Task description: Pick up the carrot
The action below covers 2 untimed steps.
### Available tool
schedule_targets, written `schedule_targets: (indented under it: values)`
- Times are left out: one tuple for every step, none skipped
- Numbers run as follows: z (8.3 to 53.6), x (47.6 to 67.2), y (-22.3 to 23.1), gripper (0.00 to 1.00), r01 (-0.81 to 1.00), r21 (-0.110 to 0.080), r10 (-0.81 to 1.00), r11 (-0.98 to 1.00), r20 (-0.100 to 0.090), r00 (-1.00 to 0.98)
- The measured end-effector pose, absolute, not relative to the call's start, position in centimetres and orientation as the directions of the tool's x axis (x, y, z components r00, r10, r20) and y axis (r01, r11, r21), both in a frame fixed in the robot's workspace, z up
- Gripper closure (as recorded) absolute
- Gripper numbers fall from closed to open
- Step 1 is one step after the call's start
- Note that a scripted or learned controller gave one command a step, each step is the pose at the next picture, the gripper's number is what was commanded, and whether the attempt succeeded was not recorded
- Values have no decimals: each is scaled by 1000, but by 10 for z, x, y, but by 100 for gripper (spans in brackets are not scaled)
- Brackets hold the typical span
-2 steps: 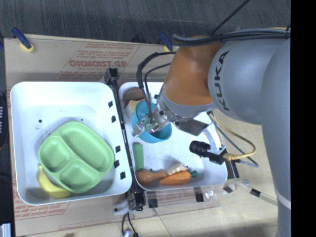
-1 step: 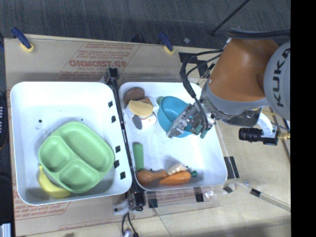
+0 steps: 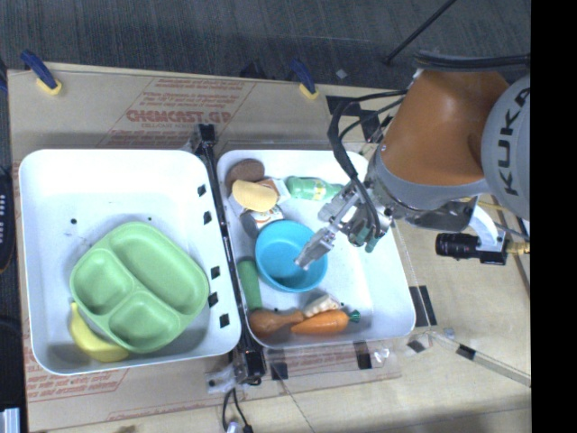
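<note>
Carrot (image 3: 322, 324) lies along the near wall of the right bin (image 3: 389, 273), its green end toward the right, touching a brown item (image 3: 273, 321) on its left and a pale item (image 3: 320, 307) just behind it. The gripper (image 3: 315, 246) hangs over the blue bowl (image 3: 281, 253), further back; its fingers stand slightly apart, holding nothing. A green cylinder (image 3: 249, 282) lies beside the bowl.

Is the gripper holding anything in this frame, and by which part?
Nothing. The gripper hangs over the blue bowl; the carrot lies apart at the right bin's near edge.
</note>
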<state>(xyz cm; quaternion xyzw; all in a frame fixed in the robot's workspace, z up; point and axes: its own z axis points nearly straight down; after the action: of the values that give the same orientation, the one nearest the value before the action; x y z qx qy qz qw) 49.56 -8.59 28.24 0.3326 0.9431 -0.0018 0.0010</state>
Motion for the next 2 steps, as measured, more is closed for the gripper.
schedule_targets:
  values:
    - [279, 478, -88, 0, 440, -2, 440, 898, 4, -898]
    - [155, 476, -100, 0, 17, 0, 17, 1000, 9, -1000]
